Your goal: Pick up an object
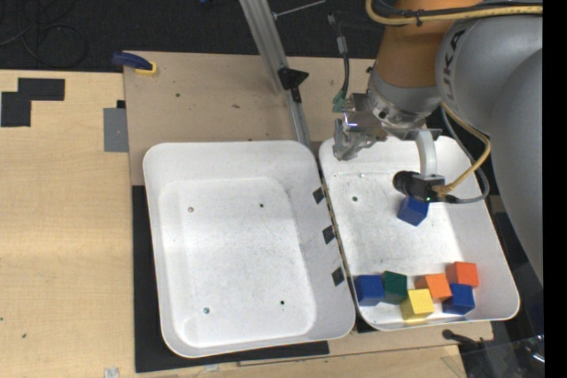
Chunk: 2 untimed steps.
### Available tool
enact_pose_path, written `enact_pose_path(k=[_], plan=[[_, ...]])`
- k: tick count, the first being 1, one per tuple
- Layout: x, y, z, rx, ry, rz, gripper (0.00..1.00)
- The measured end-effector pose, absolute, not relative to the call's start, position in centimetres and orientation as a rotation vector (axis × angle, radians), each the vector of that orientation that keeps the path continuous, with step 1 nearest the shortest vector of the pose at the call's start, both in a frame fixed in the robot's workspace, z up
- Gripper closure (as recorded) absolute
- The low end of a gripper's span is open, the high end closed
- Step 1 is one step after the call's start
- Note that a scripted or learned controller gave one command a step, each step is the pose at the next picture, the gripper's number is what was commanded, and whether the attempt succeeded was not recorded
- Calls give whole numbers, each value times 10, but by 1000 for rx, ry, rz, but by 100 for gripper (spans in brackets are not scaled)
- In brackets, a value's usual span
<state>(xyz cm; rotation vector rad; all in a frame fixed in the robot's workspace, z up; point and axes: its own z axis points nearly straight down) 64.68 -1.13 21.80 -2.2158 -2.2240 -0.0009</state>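
Note:
My gripper (347, 140) hangs over the far left corner of the right bin (372, 217), below the orange wrist band. A blue cube (412, 212) lies alone in the middle of that bin, to the right of the gripper and nearer the front, apart from it. Several more cubes are bunched along the bin's front wall: blue (368, 289), green (394, 284), yellow (416, 304), orange (438, 286), red (464, 273) and another blue (458, 299). I see nothing between the gripper and the bin floor.
The left bin (235, 243) sits beside the right one, with a black-clipped divider edge (326, 230) between them. A slanted metal rail (261, 22) rises behind the bins. The grey arm (505, 102) covers the right bin's far right side.

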Motion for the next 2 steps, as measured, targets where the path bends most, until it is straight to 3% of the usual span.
enact_pose_path(k=[2], plan=[[660,90,213,-2216,-2224,-1,100]])
